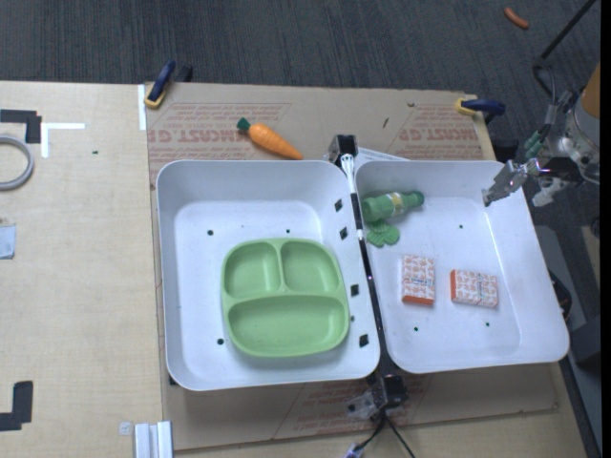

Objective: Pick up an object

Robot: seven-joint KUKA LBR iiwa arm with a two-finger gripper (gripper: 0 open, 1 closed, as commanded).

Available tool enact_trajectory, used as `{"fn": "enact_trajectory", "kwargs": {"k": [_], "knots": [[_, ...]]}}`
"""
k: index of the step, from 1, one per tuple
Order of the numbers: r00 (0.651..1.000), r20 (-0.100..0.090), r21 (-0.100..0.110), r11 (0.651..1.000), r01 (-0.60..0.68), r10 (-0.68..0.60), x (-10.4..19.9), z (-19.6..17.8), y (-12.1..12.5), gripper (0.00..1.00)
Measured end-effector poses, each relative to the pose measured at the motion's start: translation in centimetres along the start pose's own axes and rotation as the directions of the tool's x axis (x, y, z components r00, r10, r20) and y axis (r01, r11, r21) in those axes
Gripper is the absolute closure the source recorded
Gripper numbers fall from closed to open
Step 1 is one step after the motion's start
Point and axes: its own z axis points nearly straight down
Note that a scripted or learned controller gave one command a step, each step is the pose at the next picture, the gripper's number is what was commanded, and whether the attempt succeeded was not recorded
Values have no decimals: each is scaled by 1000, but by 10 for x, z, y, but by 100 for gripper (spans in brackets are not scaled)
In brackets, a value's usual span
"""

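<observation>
Nearest to the camera lies the near rim of the two white bins, the left bin (191, 351) and the right bin (535, 342), both of smooth moulded plastic with rounded corners and small dark holes in the floor. Inside the left bin rests a pale green divided plate (284, 299), matte, with three shallow compartments and soft corners. The right bin holds the candidate objects: two small flat boxes with orange and white print, one box (417, 280) near the middle and a second box (474, 288) just to its right, and at the far left corner a green toy bottle (391, 205) lying on its side, touching a flat green leafy piece (384, 235). Beyond the bins, an orange toy carrot (270, 138) lies on the brown cardboard (430, 127). The gripper (501, 187) hangs at the far right edge of the right bin, well apart from every object; I cannot tell how its end stands. Nothing is lifted, so I judge the pick is not yet begun: approach, grasp and lift all remain.
</observation>
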Motion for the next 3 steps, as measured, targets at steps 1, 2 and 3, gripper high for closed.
{"fn": "enact_trajectory", "kwargs": {"k": [1,2,3], "knots": [[992,-1,1,992,-125,125,20,112,-76,0],[993,8,-15,993,120,-120,25,145,-111,0],[993,14,-20,993,116,-115,23,135,-109,100]]}}
